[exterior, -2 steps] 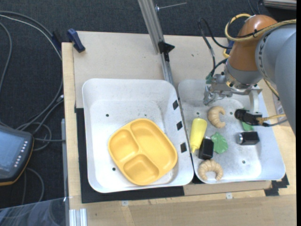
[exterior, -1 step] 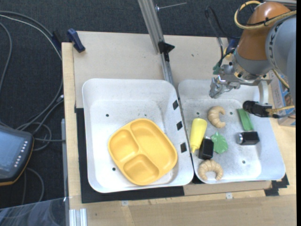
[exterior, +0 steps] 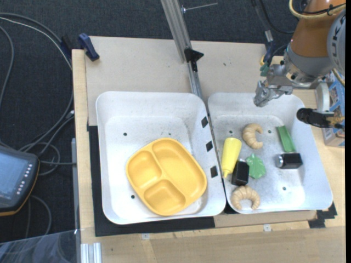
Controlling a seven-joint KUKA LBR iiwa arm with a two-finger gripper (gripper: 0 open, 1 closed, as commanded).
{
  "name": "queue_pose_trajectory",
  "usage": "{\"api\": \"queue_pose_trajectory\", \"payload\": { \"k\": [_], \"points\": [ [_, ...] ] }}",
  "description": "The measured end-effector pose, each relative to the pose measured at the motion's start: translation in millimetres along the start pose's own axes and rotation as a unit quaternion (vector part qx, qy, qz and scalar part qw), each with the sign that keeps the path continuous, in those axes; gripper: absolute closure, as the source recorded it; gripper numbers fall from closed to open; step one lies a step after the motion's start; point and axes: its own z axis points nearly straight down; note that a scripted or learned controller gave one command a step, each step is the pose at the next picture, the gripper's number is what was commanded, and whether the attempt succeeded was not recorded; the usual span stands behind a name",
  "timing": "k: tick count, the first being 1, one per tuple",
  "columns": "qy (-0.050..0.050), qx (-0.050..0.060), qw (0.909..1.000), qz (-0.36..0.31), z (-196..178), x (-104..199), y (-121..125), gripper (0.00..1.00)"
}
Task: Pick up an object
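Grey metal, the two-finger gripper (exterior: 267, 95) hangs over the far rim of the right white bin (exterior: 312, 193), below the orange-banded wrist; nothing lies between its fingers, and whether they stand wide or narrow I cannot tell at this size.

Nearest to it in the bin is a tan croissant-shaped toy (exterior: 253, 135), lying apart from the rest on bare floor. To that toy's right a green flat bar (exterior: 285, 138) lies lengthwise, with a small black block (exterior: 289, 160) just below it. Further toward the near side, a yellow plastic bottle (exterior: 231, 153) lies along the bin's left wall, touching a black box (exterior: 241, 172); a crumpled green piece (exterior: 256, 166) sits just beside that box, and a second tan croissant (exterior: 246, 198) rests near the front rim. The left white bin (exterior: 109, 119) holds a yellow divided tray (exterior: 166, 176).

The step in hand looks like the approach: no object is chosen or grasped yet. The next move calls for carrying the gripper inward over one piece, likely the near croissant as it stands clear, then descending straight.
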Motion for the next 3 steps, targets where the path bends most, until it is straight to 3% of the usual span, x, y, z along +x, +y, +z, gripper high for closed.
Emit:
{"api": "queue_pose_trajectory", "payload": {
  "k": [1, 2, 3],
  "points": [
    [0.0, 0.0, 1.0, -0.001, -55.1, 0.2, 2.0, 1.0],
    [0.002, 0.006, 1.0, -0.003, -42.7, 54.2, -24.5, 1.0],
    [0.002, 0.006, 1.0, -0.003, -40.9, 108.7, -35.2, 1.0]
  ]
}}
